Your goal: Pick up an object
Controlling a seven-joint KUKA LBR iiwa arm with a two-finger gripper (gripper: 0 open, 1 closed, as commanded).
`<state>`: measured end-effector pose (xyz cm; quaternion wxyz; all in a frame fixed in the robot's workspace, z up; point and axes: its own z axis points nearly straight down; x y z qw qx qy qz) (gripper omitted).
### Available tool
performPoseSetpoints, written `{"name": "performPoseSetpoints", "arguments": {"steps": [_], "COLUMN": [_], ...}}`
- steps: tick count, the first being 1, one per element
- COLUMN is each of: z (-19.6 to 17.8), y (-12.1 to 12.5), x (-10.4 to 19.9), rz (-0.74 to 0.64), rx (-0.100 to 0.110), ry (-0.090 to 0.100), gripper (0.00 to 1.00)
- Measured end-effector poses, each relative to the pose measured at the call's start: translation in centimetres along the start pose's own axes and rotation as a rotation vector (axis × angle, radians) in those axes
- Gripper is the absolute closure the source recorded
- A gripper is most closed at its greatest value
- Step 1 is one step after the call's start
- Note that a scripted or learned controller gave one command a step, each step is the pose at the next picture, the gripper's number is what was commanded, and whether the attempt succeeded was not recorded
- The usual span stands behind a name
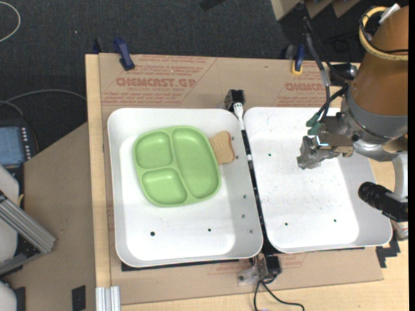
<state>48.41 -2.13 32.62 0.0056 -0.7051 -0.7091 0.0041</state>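
Objects: green three-compartment plastic plate (176, 166) in left white bin (130, 238); tan biscuit-like piece (223, 148) touching plate's 2 o'clock rim.
Gripper: two-finger gripper (310, 154) over right white bin (337, 232); finger state cannot tell.
Progress: nothing visibly picked; reach and grasp remain.

Both bins, the left bin (130, 173) and the right bin (324, 206), look like smooth white plastic with a faint sheen. The green divided plate (176, 166) is matt plastic, softly moulded. Beside it, the tan sponge-like slab (223, 148) has a porous, rough face. The bench top (162, 80) is brown cardboard, dull and printed. The gripper (311, 155) appears grey metal, the arm's band (389, 57) glossy orange.
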Motion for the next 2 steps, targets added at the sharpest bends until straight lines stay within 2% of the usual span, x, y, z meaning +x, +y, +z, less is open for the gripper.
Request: {"name": "performPoseSetpoints", "arguments": {"steps": [1, 2], "z": [-4.0, -9.5], "y": [-0.5, -0.5], "x": [7.5, 13.2], "rz": [-0.004, -0.002], "rx": [-0.018, -0.022], "ry": [0.001, 0.001], "gripper": [1.0, 1.0]}}
